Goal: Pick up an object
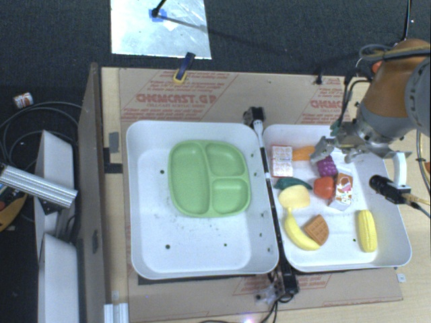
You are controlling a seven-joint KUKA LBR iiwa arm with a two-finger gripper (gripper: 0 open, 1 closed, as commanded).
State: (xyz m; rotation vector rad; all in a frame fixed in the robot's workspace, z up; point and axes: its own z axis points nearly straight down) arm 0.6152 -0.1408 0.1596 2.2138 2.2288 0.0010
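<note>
The hand point(328, 155), grip state unclear, hovers over a purple toy grape bunch point(327, 167); a red toy tomato point(324, 186) crowds at six o'clock, a small printed carton point(344, 190) at five.

Purple grapes point(326, 167) beside tomato point(323, 186)

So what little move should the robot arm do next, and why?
Probably lower the tool straight down. It hangs right over the purple toy in the right bin, with nothing visibly held, and the red tomato and small carton crowd close, so a straight drop seems safest.
</note>
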